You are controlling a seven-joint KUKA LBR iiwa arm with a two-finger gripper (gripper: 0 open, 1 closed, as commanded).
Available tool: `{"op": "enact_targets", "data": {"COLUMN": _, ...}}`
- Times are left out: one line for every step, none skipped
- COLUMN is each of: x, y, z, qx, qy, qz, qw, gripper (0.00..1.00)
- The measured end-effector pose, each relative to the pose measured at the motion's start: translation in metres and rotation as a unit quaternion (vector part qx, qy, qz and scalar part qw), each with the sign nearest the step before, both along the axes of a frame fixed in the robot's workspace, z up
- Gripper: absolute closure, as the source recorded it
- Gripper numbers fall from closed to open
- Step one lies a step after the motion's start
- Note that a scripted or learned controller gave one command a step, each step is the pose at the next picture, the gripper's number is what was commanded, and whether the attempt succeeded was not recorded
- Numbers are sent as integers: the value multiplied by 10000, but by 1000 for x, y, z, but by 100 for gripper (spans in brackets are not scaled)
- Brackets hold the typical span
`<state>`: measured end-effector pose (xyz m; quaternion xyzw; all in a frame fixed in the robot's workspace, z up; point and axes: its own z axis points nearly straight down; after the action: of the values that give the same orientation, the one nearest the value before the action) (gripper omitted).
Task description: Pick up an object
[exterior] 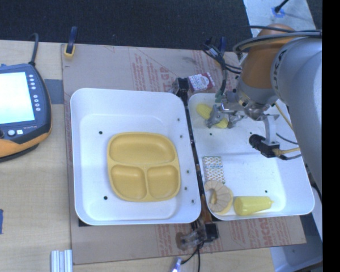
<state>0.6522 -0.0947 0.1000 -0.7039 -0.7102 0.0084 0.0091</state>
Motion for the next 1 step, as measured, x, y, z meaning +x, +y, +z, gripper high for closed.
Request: {"op": "enact_targets", "data": {"x": 5, "y": 71, "z": 135, "qx": -1, "qy": -122, "qz": -17, "qw": 9999, "gripper": 100}}
